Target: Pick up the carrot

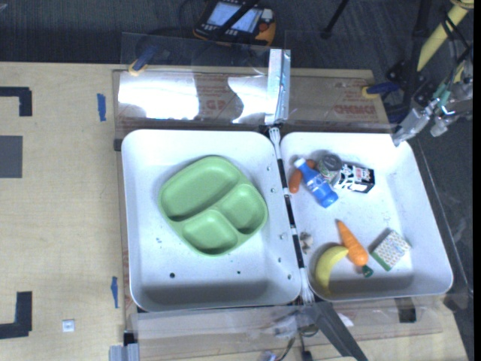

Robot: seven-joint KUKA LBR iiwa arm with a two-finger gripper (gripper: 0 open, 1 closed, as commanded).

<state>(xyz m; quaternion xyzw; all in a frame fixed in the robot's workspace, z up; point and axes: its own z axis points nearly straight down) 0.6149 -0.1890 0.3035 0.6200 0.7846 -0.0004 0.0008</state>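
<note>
lying: carrot (pixel 352 244) in right bin (pixel 428 201), near its front, touching banana (pixel 329 265)
gripper (pixel 409 128): over the right bin's far right corner, well apart from the carrot
grip: cannot tell
left bin (pixel 143 201): green plate (pixel 213 204)

Grey metal two-finger gripper (pixel 409 128) sits at the upper right of the camera view, tip pointing down-left, finger state too small and blurred to read. Behind it, toward the top right corner, the wrist hardware (pixel 443 104) is a cluttered grey block with cables and a green-tinted part. The arm itself reaches in from the right edge, mostly cut off by the frame, held high and well off to the side at a slant.
</note>
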